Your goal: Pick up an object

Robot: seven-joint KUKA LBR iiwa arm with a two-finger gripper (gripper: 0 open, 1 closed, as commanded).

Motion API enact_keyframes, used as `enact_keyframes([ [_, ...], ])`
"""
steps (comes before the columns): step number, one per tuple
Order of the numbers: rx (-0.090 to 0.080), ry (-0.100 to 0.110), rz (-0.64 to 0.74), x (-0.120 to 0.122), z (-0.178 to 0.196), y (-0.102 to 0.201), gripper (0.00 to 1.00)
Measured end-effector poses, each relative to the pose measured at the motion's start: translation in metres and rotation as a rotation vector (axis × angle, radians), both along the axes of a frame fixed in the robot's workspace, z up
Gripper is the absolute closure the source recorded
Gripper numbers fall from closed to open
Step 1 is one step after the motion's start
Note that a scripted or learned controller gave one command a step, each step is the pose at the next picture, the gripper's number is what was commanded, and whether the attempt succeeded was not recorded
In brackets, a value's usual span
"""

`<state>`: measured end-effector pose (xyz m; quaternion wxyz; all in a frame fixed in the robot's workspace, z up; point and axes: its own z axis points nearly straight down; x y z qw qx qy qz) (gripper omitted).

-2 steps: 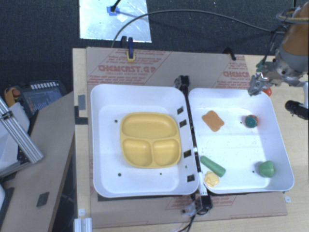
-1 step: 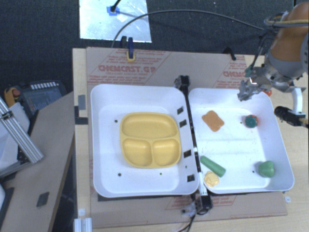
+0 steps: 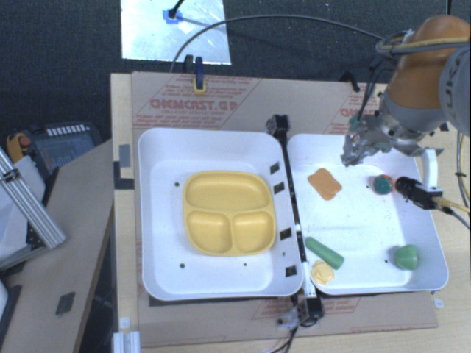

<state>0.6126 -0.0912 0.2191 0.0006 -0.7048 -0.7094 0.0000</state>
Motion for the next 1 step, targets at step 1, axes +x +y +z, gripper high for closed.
enact_keyframes([
  [1, 0.001, -0.001, 0.002, -0.0202, 0.0109, 0.0438, 1.0],
])
